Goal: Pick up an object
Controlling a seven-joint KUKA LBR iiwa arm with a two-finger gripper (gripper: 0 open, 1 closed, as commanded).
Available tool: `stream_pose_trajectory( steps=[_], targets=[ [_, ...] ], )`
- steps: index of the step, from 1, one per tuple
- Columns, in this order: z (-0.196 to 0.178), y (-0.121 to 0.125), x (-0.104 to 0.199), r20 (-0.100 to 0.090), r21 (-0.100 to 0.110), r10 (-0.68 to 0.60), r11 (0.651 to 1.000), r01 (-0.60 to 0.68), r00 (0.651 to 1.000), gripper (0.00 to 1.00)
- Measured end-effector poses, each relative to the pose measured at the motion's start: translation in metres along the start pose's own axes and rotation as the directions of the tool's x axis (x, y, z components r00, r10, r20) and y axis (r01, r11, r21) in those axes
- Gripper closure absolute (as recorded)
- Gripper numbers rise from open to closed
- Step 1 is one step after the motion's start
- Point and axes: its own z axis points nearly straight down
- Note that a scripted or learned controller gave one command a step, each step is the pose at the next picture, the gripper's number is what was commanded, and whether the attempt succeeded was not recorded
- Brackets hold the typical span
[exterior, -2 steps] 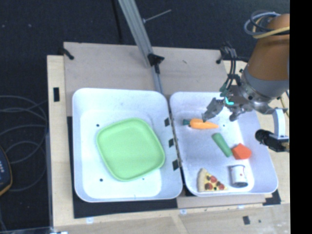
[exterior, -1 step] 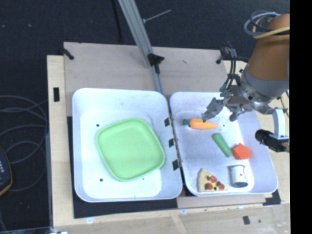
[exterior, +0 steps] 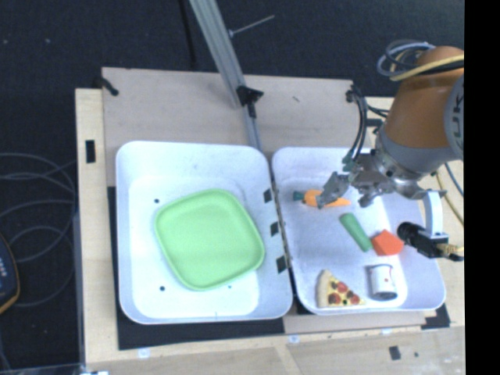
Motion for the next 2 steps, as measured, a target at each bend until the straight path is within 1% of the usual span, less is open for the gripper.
stream_pose_trajectory(
  steps=[1,2],
  targets=[
    [0.046,0.005,-0.007,0.0,0.001,0.0,1.0,0.0,1.0,0.0],
    [0.087,0.003,-0.007,0.0,0.0,0.0,1.0,0.0,1.0,0.0]
  ],
)
